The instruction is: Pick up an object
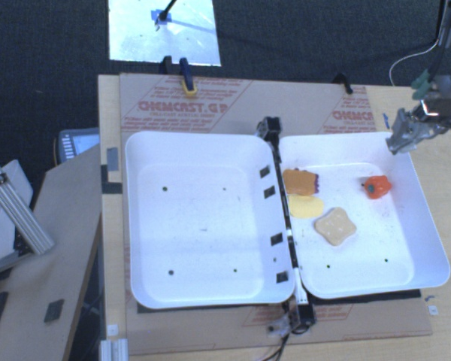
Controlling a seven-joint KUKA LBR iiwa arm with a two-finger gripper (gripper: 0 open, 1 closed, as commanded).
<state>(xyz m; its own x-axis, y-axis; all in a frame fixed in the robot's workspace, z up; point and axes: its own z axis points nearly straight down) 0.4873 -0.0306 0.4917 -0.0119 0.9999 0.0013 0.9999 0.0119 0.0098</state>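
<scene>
Claw (400, 143) hangs at the far right rim of the right bin (425, 258), above its upper corner; whether it is released or clenched cannot be told, and nothing shows in it. Nearest in that bin lies a tan bread-shaped piece (335, 226). Just beyond it, a pale yellow slice (306, 207) lies against an orange block (300, 181) with a purple edge. A small red-orange object (376, 186) sits apart toward the claw. The left bin (203, 224) lies alongside, both on the table (233, 100).
</scene>
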